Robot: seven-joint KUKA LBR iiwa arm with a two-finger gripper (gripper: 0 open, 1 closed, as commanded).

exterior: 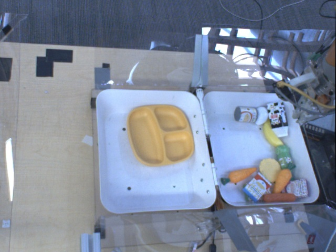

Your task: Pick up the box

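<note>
Wooden bench (47, 140) bearing two shallow white bins side by side. Left bin (113, 188): a yellow divided plate (160, 134) lies near its centre. Right bin (231, 140): at 12 o'clock, a tipped can (249, 114) lies beside a black-and-white carton (277, 117); a banana (271, 135) and a green item (284, 156) run down the 3 o'clock side. Toward 6 o'clock, a carrot (241, 175) lies just left of the box (257, 187), which is red, white and blue and crowded by a pale round item (270, 168), a second carrot (282, 179), a sausage (279, 197) and a small packet (298, 188). The arm (315, 91) stands at the frame's 2 o'clock edge; whether the claw is released or clenched cannot be told.
</note>
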